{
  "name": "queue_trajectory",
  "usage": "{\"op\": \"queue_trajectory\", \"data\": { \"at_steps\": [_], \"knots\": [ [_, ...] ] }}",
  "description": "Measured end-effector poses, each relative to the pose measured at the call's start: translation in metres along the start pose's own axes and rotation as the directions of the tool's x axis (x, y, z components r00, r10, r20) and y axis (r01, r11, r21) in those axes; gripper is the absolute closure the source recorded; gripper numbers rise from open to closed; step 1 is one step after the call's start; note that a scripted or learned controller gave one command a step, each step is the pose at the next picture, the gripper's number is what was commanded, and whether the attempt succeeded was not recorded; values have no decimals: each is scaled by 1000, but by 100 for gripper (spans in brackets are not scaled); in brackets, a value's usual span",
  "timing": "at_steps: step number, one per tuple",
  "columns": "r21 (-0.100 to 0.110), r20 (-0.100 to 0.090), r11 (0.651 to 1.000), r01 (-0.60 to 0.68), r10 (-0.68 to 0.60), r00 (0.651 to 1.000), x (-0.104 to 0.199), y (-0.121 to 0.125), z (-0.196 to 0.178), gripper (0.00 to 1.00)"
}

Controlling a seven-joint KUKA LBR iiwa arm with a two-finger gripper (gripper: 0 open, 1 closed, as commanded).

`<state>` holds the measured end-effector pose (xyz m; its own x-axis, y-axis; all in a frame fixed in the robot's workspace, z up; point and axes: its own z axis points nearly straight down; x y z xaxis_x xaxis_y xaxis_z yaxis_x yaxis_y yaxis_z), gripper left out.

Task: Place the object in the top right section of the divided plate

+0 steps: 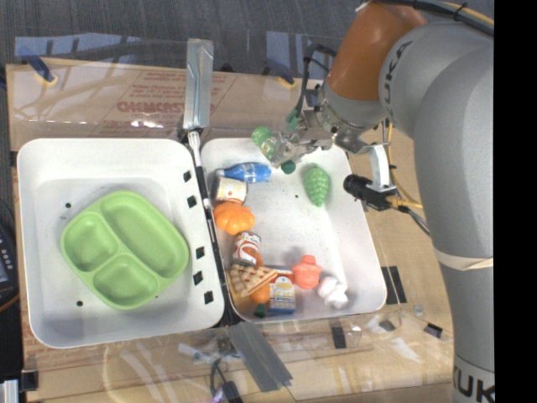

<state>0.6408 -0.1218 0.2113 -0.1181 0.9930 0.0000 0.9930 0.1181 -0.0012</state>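
Two shallow white bins sit side by side on the bench. The left bin (33,250) carries only the green divided plate (124,248), set near the middle so that all three of its sections lie open from above; its top right section, the long one along the far right edge, is the goal and has nothing in it yet. The right bin (357,225) serves as the stock of toys. Most of them crowd along its left wall and near corner: a blue bottle (247,173), a small cup (232,191), an orange pumpkin (233,218), a small can (247,248), a waffle piece (250,277), a juice carton (283,294), a pink figure (307,271) and a white lump (333,290).

The arm comes in from the right and holds the gripper (284,148) low over the far left corner of that bin. Whether its fingers are spread or closed cannot be told at this slant.

The task does not name its object. By position, the likeliest is the pale green toy (263,136) lying just left of the gripper tip, touching or nearly so. A dark green leafy piece (316,185) lies near, on the near right side, apart from the tip. Nothing can be seen lifted or carried.
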Motion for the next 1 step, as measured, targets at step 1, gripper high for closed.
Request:
{"op": "queue_trajectory", "data": {
  "at_steps": [1],
  "knots": [
    [-6,10,980,201,-201,980,15,-16,91,100]
  ]
}}
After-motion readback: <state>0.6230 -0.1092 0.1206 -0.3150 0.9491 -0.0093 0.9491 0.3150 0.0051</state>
